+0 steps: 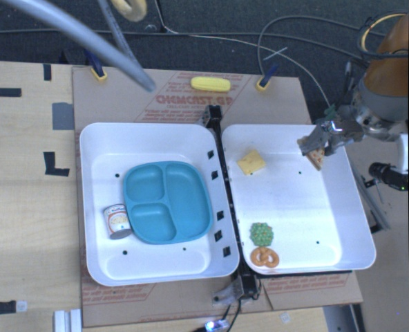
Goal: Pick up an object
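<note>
Pincer [316, 151] hangs over the upper right edge of the right bin [343, 206], on the arm [384, 81] that reaches in from the right, and a small brownish piece [316, 159] seems to sit between its fingertips; the view there is dark and small, so I cannot tell for sure whether the fingers are closed on it or merely beside it. If it is held, it is held near the bin wall, so the lift should go straight up before any sideways travel, lest the piece catch the rim and slip. Left of the pincer, well apart, lies a yellow block [251, 163]; below and to the left, near the bin's lower wall, sit a green lump [262, 234] and a pretzel [264, 257], touching or nearly so. Farther left, in the left bin [94, 185], a blue tray [168, 202] lies flat with a can [117, 221] just beside it. Should the brownish piece prove loose, the yellow block is the better target, I judge: it stands alone on bare floor with room for both fingers. A slow, vertical rise and a check of the fingertips serve this step best.
</note>
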Controlling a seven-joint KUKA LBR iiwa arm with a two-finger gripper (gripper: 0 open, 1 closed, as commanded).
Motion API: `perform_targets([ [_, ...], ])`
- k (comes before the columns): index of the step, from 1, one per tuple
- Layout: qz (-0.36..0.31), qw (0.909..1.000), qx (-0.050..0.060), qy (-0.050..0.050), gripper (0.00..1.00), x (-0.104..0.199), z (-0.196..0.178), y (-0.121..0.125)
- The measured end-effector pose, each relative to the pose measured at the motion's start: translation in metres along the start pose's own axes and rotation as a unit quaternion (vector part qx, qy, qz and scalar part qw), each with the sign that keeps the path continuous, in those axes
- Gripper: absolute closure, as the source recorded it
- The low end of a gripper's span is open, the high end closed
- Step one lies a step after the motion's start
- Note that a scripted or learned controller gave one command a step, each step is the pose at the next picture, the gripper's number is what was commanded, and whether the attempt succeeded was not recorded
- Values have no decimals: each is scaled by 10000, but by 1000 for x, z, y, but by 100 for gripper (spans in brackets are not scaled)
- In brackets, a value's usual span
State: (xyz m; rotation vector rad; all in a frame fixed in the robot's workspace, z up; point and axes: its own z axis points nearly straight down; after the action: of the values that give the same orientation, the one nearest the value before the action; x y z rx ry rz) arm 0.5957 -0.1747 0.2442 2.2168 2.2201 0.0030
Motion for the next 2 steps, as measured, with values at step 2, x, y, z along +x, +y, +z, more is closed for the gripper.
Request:
perform_targets([
  [2, -18, 10000, 30, 13, 100, 100, -4, -17],
])
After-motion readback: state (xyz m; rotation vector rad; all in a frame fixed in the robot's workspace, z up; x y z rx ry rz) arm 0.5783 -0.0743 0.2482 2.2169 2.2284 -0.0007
